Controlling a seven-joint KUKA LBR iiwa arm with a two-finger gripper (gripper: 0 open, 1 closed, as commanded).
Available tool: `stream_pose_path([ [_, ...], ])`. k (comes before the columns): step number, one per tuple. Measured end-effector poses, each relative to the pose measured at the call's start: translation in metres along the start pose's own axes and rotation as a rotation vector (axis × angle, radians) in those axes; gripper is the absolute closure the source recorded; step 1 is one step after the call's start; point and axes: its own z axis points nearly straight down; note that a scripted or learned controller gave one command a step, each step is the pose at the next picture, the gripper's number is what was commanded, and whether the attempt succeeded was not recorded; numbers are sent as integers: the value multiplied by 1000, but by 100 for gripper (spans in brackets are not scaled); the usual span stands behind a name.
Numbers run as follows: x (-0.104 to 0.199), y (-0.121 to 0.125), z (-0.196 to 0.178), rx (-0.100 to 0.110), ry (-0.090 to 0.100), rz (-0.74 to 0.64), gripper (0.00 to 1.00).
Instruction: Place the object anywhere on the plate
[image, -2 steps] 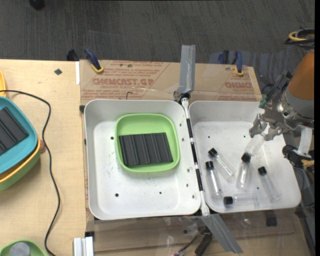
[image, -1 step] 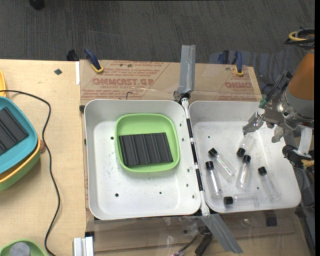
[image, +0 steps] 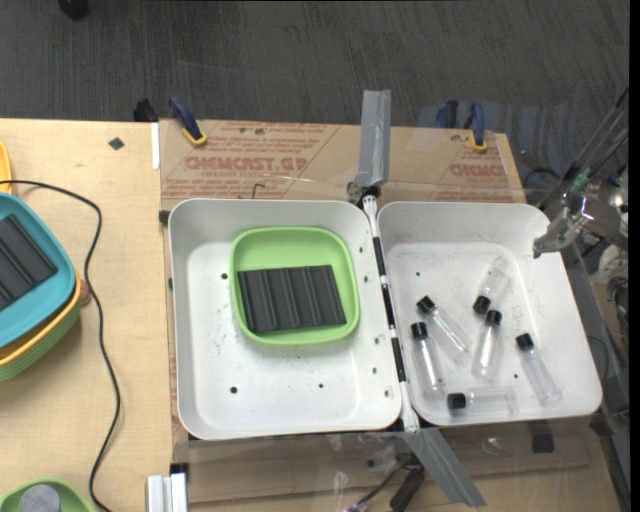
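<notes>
At three o'clock in the camera view, the gripper (image: 556, 236) showed as a small piece of pale grey metal with thin shiny parts and dark cables beside it.

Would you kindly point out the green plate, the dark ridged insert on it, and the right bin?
green plate (image: 296, 248): camera view, bare far rim.
dark ridged insert (image: 292, 298): camera view, centre.
right bin (image: 450, 222): camera view, far wall.

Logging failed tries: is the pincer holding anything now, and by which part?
Nothing visibly. The pincer is at the right bin's far right edge; the vials all lie loose inside.
</notes>
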Motion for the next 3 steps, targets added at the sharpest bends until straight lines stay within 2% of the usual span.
stream_pose_path([
  [1,-23,0,-32,1,-1,159,0],
  [2,-23,4,-72,2,-1,359,0],
  [3,-23,15,-83,3,-2,577,0],
])
